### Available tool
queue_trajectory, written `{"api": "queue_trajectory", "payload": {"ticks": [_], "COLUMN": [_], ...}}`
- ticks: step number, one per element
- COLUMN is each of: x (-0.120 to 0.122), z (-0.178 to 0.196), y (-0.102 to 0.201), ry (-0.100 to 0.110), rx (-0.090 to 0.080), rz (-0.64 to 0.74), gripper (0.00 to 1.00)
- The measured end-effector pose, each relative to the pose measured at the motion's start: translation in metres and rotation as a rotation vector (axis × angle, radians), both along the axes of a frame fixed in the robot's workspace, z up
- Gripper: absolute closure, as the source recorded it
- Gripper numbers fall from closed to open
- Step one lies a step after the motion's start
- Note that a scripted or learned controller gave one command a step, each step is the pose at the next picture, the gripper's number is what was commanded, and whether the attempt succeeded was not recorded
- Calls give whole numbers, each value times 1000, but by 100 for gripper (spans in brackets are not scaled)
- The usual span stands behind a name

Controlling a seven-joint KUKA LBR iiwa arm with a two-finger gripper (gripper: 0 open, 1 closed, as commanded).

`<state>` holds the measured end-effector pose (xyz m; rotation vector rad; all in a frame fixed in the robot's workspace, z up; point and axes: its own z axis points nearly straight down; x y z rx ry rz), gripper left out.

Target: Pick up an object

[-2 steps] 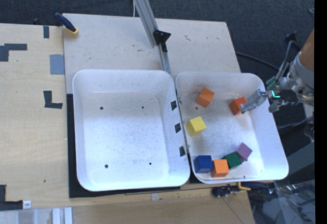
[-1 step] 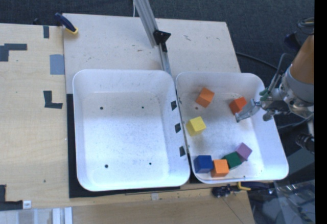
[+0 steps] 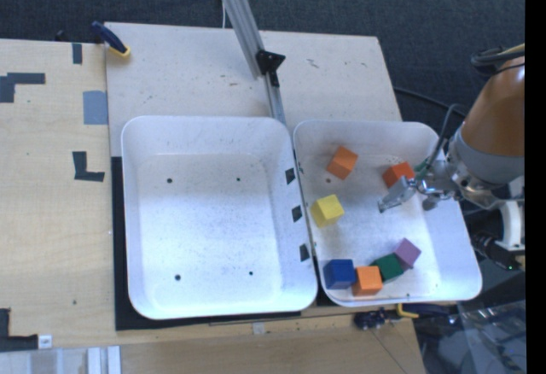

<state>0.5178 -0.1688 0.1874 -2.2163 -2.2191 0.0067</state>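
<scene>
The right bin (image 3: 444,278) holds several small blocks. An orange cube (image 3: 343,162) and a red-orange block (image 3: 397,173) lie toward the back. A yellow cube (image 3: 327,209) sits near the left wall. Blue (image 3: 339,272), orange (image 3: 368,279), green (image 3: 390,266) and purple (image 3: 408,253) blocks cluster at the front. My gripper (image 3: 408,200) hangs low over the bin's right half, just in front of the red-orange block. Its fingers stand open, with nothing between them. The left fingertip (image 3: 388,203) is close below that block.
The left bin (image 3: 136,159) stands beside the right one, sharing a middle wall. A slanted metal rail (image 3: 243,14) comes down to the back of the bins. The grey arm with its orange band (image 3: 495,120) reaches in over the right bin's right rim.
</scene>
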Motion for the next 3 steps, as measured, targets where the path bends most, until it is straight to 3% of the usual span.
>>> {"api": "queue_trajectory", "payload": {"ticks": [1, 2, 3], "x": [0, 1, 5], "z": [-45, -32, 30], "y": [-3, -3, 1], "ry": [0, -3, -12], "rx": [0, 0, -2], "rz": [-1, 1, 1], "gripper": [0, 100, 100]}}
